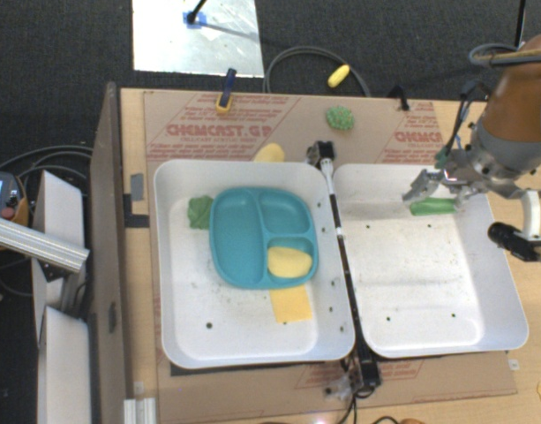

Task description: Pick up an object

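grey arm with orange band [517, 104] cut off at right edge | flat yellow square piece [292, 305] partly hidden under teal divided plastic plate [252, 237]

Landmark: divided tray [257, 237], lying in left bin [177, 325]. Round lump [289, 261] in tray's near-right compartment. Flat slab [292, 305] just before tray, on bin floor. Leafy piece [199, 211] touching tray's left edge. Right bin [447, 316] beside it, right; long piece [432, 206] at its far edge.
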`<act>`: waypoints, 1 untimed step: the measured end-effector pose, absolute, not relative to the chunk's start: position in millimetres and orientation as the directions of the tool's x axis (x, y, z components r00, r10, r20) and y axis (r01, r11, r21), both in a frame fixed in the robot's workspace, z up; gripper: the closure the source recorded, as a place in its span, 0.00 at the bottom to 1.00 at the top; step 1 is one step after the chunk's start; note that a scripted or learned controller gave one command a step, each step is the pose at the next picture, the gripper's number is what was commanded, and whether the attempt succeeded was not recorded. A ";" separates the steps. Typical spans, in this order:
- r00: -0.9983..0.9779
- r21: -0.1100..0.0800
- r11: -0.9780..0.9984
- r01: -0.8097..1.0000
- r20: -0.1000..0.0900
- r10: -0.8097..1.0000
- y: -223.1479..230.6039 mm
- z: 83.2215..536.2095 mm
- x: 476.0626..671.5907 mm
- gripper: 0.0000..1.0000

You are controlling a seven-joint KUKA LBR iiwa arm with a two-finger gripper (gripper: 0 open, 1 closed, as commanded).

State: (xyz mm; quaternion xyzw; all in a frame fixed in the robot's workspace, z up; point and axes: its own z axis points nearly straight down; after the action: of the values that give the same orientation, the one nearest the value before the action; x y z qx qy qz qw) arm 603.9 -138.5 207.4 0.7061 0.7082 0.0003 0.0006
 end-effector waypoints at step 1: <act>-0.001 0.002 0.002 1.000 -0.002 1.000 -164.5 125.4 635.7 0.00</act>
State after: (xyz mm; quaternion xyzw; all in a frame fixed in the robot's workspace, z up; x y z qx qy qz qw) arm 635.7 -164.5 125.4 0.7066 0.7076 0.0002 0.0016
